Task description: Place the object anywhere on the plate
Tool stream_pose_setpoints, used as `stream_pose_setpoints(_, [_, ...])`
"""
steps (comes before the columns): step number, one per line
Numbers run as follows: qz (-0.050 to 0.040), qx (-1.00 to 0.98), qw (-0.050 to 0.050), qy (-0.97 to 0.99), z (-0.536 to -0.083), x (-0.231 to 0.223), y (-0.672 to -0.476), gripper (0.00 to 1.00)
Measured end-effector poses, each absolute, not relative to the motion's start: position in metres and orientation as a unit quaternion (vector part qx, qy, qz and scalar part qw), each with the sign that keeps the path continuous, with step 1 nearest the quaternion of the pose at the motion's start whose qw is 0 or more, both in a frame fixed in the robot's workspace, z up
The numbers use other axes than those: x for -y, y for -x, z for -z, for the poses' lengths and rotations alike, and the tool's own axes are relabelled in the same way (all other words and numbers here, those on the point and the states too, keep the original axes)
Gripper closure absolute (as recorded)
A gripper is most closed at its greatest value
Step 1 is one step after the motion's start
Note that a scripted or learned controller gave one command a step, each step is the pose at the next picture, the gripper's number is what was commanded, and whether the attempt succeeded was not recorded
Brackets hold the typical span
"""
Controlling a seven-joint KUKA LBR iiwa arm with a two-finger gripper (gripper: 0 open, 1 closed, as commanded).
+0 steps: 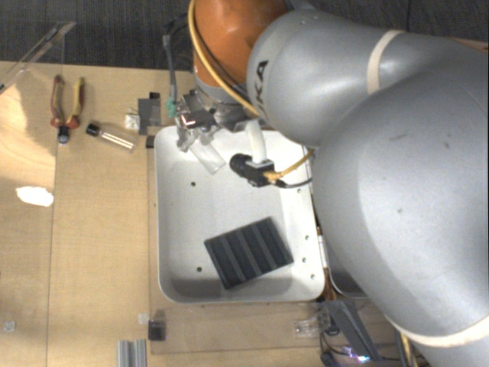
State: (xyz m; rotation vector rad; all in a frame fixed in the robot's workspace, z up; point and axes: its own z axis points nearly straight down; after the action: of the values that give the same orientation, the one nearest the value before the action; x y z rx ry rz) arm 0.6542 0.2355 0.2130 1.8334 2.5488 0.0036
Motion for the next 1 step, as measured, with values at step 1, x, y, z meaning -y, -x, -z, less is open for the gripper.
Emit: stream_pose_setpoints(1, [-0.0013,-0.812,0.001,-0.584,-0.2132,-0.2356,-0.6542,0.0])
